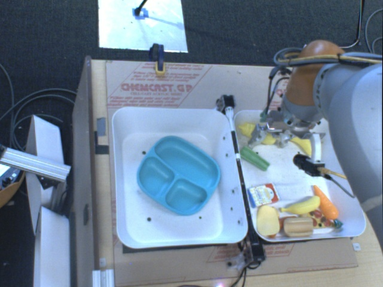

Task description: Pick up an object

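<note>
Camera view: red lettering "CHEMCAST GP" (157, 88) is printed on the board behind the bins. The gripper (276, 134) is lowered over yellow pieces (270, 140) at the right bin's (353, 220) far end; its grasp cannot be judged. A green block (254, 158) lies diagonally nearby. A blue divided plate (178, 174) sits in the left bin (128, 160).

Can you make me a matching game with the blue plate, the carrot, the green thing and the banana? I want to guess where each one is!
Things:
1. blue plate
2. carrot
3. green thing
4. banana

Places:
A. right bin, close to the divider
B. alone in the left bin
C. right bin, far right side
D. right bin, just left of the carrot

Pairs: 1-B, 2-C, 3-A, 4-D
</note>
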Available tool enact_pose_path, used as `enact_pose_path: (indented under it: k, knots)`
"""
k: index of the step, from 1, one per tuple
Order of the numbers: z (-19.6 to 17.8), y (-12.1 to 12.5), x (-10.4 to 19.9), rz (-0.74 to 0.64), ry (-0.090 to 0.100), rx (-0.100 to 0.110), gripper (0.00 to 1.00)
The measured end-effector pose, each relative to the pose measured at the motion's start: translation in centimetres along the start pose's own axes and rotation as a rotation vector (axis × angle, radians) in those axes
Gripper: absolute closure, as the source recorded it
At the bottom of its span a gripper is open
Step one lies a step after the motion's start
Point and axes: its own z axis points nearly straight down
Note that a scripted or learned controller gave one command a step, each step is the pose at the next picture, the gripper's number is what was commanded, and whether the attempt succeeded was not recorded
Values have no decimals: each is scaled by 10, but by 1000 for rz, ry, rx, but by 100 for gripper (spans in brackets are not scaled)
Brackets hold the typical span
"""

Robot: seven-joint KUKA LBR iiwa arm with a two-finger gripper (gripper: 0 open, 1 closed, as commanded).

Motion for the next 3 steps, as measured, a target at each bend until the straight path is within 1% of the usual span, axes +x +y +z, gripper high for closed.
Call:
enact_pose_path:
  k: [1,2,3]
  knots:
    - [-5,10,11,-3,8,-48,0]
    - [-17,11,11,-5,7,-51,100]
    - [-108,-54,61,-6,11,-50,100]
